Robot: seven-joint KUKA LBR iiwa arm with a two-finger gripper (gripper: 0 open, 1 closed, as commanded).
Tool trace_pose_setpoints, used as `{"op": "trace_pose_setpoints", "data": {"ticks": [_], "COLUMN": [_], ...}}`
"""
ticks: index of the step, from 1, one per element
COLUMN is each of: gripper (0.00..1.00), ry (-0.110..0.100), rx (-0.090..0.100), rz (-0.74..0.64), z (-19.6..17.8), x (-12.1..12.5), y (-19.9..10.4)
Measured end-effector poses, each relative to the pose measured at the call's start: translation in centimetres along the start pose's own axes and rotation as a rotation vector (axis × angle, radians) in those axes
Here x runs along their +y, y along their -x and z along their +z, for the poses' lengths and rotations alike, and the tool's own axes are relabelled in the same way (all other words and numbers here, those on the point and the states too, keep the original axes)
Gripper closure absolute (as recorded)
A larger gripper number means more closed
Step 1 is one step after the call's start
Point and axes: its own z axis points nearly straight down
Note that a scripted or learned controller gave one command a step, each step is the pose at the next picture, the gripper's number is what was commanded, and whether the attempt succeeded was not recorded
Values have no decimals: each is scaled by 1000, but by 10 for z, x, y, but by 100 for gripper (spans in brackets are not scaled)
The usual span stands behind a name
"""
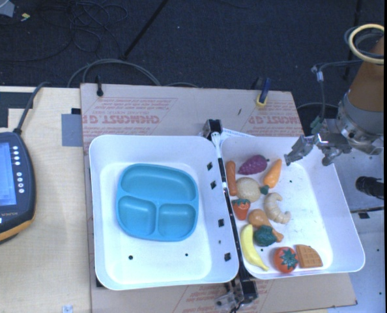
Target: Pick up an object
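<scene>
Near edge of the right bin [350, 253], well below and left of the jaws [309, 147]: a tomato [285, 259] is lying just beside a waffle [308, 256], w/ a banana [251, 248] curving along the bin's left wall and a green piece [266, 236] sitting between them. A bit farther up, still below-left of the jaws, a croissant [276, 208] is resting near a pale round item [247, 188], w/ a small red piece [241, 208] next to it. Closest to the jaws, just left and slightly below: an orange carrot [273, 173] is leaning tilted, a purple grape bunch [253, 165] beside it, and a long orange sausage-like piece [230, 177] lying along the divider. The jaws are hovering over the bin's far right corner, fingers apart, nothing betw. them. Far left of the jaws, the left bin [109, 259] is carrying a blue divided plate [157, 201]. Beyond that, a tablet-like pendant [4, 181] is sitting on the tabletop [50, 253].
</scene>
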Motion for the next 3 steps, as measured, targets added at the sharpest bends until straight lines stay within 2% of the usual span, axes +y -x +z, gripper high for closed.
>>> {"op": "trace_pose_setpoints", "data": {"ticks": [1,2,3], "gripper": [0,0,100], "ry": [8,1,-6], "rx": [-3,0,1], "rz": [-1,0,0], "z": [144,161,150], "x": [15,50,48], "y": [-11,-10,-9]}}
